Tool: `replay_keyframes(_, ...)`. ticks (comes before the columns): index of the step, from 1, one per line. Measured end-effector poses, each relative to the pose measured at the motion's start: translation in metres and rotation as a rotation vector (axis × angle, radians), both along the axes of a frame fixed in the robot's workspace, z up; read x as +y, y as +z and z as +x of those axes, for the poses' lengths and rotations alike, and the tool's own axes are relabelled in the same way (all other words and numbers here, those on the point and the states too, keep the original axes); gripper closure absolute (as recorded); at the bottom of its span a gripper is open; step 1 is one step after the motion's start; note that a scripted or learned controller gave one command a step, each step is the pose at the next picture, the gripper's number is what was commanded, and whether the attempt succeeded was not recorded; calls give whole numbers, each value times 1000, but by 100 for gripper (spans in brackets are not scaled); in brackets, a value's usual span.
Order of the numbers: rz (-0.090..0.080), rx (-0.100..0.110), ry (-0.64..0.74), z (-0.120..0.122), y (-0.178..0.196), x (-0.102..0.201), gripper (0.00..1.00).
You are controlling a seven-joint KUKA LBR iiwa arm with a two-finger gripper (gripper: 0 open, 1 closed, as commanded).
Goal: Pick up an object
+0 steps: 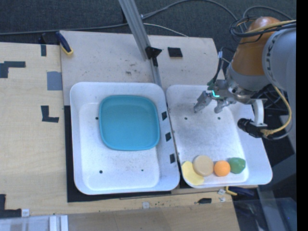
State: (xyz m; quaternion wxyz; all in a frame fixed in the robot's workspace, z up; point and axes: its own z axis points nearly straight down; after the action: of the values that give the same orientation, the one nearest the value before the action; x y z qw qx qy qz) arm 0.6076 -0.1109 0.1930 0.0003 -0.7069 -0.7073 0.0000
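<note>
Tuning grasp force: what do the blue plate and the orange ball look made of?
Blue plate: likely plastic. It has an even turquoise colour, a soft satin sheen and rounded moulded corners.
Orange ball: unclear; perhaps foam or rubber. It looks matte with no sharp highlight, but it is too small to settle.
Both lie in white bins that look like smooth, scuffed plastic.
</note>
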Motion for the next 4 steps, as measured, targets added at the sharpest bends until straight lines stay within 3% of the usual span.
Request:
replay_keyframes(1,0,0,0,0,0,0,0)
replay_keyframes(3,-1,0,0,-6,-105,10,0)
replay_keyframes(4,-1,-3,0,-5,-93,9,100)
